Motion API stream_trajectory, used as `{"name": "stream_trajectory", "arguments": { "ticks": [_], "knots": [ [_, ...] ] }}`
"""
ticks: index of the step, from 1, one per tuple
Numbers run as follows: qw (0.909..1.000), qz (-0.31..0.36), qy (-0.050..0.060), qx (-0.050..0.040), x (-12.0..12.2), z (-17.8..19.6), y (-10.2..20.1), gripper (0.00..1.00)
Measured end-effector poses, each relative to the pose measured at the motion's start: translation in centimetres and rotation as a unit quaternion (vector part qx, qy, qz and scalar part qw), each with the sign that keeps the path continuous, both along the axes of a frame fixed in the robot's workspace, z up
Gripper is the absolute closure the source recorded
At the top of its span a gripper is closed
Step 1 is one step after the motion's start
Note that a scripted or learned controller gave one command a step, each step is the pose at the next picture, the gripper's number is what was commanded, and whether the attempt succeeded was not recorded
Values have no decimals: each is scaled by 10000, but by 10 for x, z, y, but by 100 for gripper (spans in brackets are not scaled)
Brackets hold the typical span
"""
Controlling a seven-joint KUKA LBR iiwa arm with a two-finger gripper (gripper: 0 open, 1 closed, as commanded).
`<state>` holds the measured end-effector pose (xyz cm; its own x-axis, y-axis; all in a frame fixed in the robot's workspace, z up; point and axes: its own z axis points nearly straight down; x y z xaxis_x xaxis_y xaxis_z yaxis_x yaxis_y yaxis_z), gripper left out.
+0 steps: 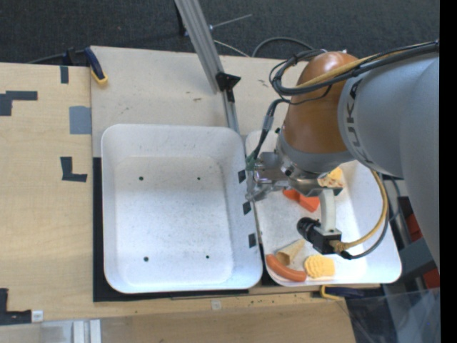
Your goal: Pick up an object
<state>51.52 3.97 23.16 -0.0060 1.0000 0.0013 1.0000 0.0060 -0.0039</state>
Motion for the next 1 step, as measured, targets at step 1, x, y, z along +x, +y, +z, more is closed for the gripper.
{"name": "stream_trajectory", "arguments": {
  "ticks": [1],
  "knots": [
    [10000, 3, 4, -2, -4, -10, 52, 100]
  ]
}}
